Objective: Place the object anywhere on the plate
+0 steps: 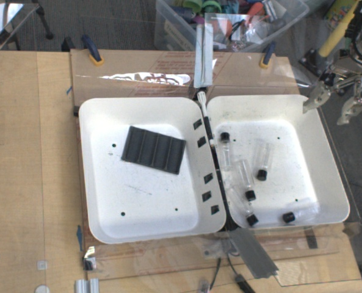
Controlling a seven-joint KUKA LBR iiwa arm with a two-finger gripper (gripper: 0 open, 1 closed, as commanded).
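Note:
A black ridged plate lies flat in the left bin, toward its back. Several clear vials with black caps lie scattered in the right bin: one near the divider, one in the middle, one below it, and others along the front wall. My gripper hangs over the right bin's back right corner, outside the rim. Its fingers are spread open and hold nothing.
A clear tub of colourful toys stands behind the bins. A metal strip runs along the divider at the back. Blue and orange clamps hold the brown board. Bare wooden bench lies to the left.

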